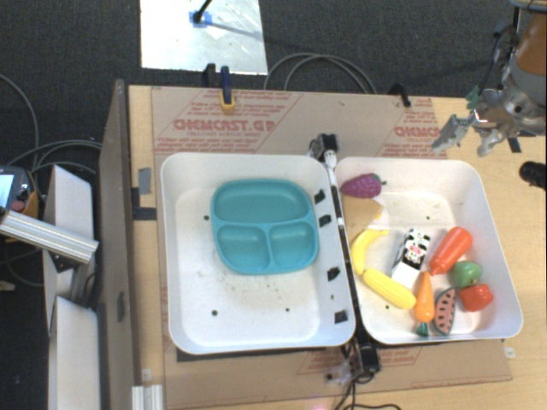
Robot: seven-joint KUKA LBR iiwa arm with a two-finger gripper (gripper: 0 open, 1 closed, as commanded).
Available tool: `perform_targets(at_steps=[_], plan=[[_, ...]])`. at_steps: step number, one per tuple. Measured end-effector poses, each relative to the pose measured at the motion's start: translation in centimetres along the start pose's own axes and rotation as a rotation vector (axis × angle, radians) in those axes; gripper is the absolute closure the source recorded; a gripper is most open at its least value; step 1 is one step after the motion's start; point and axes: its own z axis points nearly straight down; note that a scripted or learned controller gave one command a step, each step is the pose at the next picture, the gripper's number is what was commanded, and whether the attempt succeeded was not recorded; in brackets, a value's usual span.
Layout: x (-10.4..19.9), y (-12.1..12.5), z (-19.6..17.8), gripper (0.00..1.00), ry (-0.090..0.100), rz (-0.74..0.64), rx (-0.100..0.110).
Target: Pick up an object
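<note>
The right bin (491, 203) holds several toy foods. Purple grapes (361, 185) lie at its far left, with a banana (364, 248) and a corn cob (389, 289) below them. A cow-patterned carton (413, 252) lies in the middle, beside a large orange carrot (450, 248) and a small carrot (424, 294). A green apple (466, 273), a red tomato (477, 297) and a watermelon slice (444, 311) sit at the near right. My gripper (468, 141) hangs open above the bench, just past the bin's far right edge, with nothing between its fingers.
A blue divided plate (263, 226) lies in the left bin (188, 254). A black-clipped divider (333, 229) joins the two bins. Cables run behind the bench, and a metal rail (47, 233) sits off to the left.
</note>
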Motion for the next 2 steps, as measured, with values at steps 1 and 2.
perform_targets(at_steps=[1, 2], plan=[[8.0, -7.4, 10.4, 0.0, 0.007, -0.006, 0.017], [9.1, 0.8, 18.5, 0.0, 0.004, -0.002, -0.008]])
